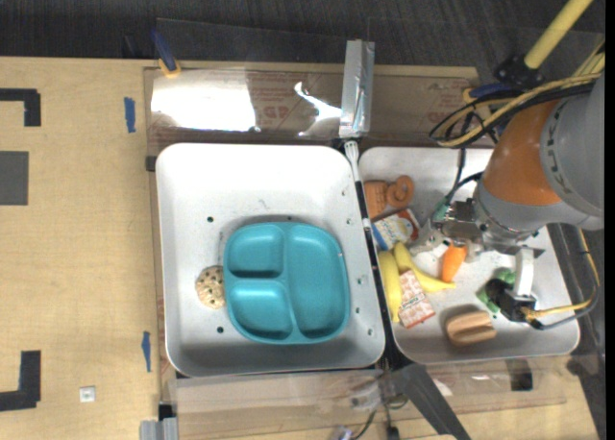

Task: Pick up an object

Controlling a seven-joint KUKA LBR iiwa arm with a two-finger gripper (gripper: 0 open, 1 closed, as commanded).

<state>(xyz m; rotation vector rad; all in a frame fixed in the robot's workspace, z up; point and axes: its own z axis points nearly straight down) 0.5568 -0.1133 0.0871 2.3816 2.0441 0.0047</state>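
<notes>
While the gripper hangs over the right bin, its fingers' spread cannot be told. In that bin lie one carrot just beneath the gripper, one banana, one bun, one brown figure and two small packets. The left bin carries one teal divided plate and one cookie beside it.

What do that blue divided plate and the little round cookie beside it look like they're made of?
The blue divided plate looks like moulded plastic: uniform teal colour, smooth rounded compartments, a soft sheen. The cookie beside it, on the white bin, has a speckled tan, matte surface. It may be a plastic or rubber toy, but the view leaves that open.
</notes>
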